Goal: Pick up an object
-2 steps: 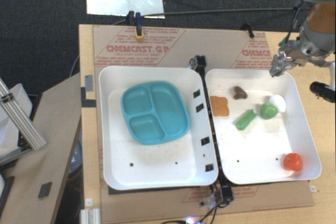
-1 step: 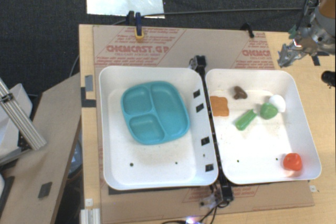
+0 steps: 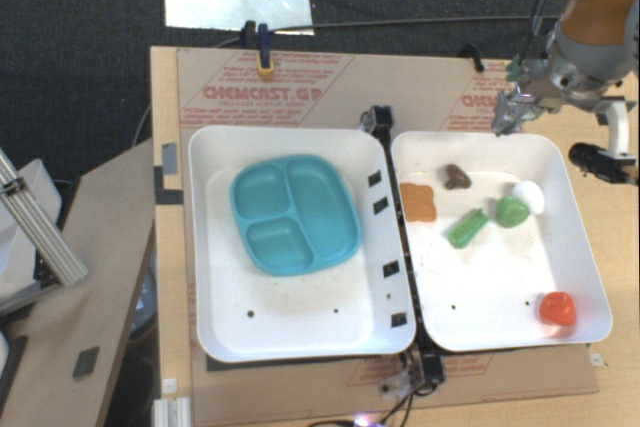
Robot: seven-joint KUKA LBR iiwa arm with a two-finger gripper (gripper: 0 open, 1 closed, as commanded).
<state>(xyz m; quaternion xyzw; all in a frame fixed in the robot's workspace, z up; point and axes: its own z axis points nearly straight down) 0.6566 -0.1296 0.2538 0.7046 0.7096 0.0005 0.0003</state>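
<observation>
5 small things lie in the right bin (image 3: 575, 245); my gripper (image 3: 505, 120) hovers at its far rim, fingers unreadable. Orange block (image 3: 418, 203) looks light, perhaps soft: pinch its edges.

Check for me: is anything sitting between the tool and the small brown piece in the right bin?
Nothing visible does. The tool hangs over the right bin's far rim, and the brown piece lies just inside on bare white floor. The orange slab sits beyond it.
</observation>
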